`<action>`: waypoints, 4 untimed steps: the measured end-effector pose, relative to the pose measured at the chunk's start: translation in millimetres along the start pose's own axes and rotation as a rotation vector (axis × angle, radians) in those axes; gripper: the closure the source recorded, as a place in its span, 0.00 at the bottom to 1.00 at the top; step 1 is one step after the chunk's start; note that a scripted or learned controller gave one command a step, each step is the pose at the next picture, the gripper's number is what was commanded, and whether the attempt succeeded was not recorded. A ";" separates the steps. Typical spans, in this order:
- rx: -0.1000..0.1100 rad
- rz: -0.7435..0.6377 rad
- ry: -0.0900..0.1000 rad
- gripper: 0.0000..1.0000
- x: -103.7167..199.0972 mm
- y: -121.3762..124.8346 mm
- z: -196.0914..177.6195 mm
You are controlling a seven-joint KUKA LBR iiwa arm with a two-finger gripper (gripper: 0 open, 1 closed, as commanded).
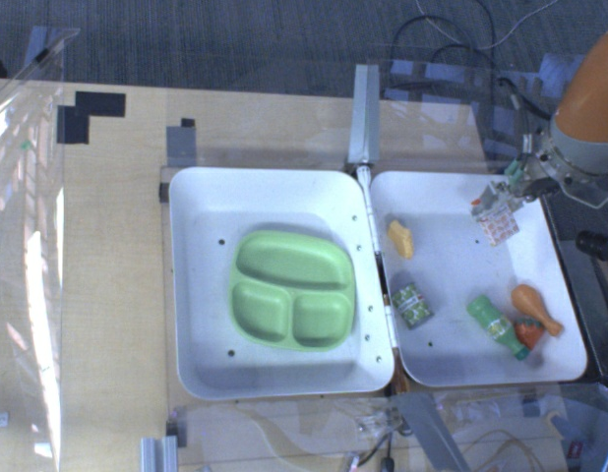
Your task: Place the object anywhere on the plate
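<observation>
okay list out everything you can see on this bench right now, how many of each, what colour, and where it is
Left bin: one, white, holding the plate.
Plate: one, green, three compartments.
Right bin: one, white, holding the small items.
Yellow item: one, upper left.
Dark green packet: one, near the divider.
Green bottle: one, lower right.
Orange drumstick toy: one, right side.
Red and white packet: one, at the end effector.
End effector: one, grey, upper right.

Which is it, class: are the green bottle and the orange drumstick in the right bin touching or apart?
Cannot tell. In the camera view the green bottle and orange drumstick converge around a red piece, hiding any contact or gap.
</observation>
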State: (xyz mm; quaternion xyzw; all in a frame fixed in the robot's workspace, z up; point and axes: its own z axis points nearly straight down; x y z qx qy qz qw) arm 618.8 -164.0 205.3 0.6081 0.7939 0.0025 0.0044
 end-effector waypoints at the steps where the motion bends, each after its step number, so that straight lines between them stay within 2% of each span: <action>1: 0.005 0.129 0.002 1.00 70.9 -3.7 32.7; 2: 0.004 -0.078 0.004 1.00 145.0 -29.6 18.9; 3: 0.001 -0.365 0.004 1.00 213.8 17.4 -0.9; 4: 0.001 -0.365 0.004 0.00 213.4 17.4 -1.0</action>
